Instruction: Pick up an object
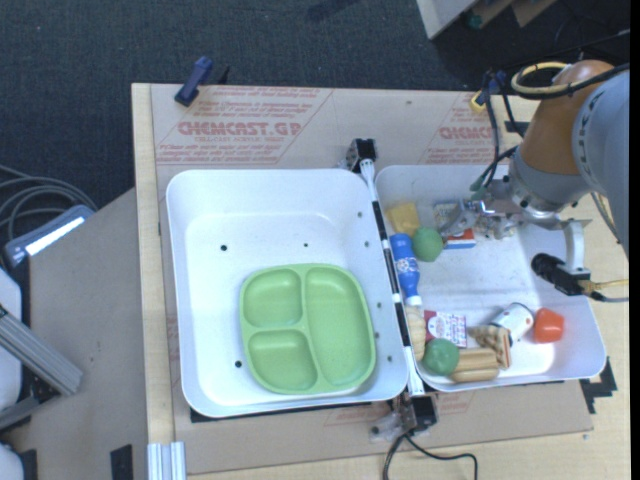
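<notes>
My gripper [478, 215] hangs low over the back part of the right bin [570, 363], at the end of the grey arm with its orange band [560, 118]. Just under it and to its left lie a small red and white item [458, 237], a green ball [428, 244] and a yellow piece [404, 216]. A blue and white tube [405, 266] lies along the bin's left wall. Nothing can be seen held in the gripper.
At the right bin's front lie a red and white packet [446, 326], a second green ball [440, 355], tan sticks [478, 365], a white piece [514, 319] and an orange-red piece [548, 325]. The left bin [200, 208] holds a green divided plate [304, 326].
</notes>
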Controlling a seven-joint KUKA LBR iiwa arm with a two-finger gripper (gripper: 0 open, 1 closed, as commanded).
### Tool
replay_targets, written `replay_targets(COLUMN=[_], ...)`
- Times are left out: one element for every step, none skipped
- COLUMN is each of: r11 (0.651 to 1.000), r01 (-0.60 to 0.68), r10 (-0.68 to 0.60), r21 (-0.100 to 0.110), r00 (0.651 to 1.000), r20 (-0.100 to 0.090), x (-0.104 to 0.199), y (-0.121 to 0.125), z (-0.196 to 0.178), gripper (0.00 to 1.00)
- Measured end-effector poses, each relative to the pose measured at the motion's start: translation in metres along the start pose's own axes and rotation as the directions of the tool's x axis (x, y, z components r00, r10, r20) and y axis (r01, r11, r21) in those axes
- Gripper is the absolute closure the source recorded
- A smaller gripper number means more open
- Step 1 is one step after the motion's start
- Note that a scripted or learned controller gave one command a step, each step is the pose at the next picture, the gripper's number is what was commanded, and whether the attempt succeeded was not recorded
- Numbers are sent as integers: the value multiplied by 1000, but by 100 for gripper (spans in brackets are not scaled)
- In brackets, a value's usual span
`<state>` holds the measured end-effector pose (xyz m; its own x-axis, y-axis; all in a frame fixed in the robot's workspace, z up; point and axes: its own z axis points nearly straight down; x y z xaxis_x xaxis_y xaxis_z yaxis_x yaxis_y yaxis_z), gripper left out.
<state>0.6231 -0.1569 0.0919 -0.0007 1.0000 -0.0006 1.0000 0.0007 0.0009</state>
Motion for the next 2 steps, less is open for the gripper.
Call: replay_targets(r11=[1000,1000], r01=[1,-1], r10=[-1,1], r21=[-1,3], r00=[1000,1000], r20=[0,-1], x=[49,37], y=[32,3], z=[7,7], gripper=[0,0])
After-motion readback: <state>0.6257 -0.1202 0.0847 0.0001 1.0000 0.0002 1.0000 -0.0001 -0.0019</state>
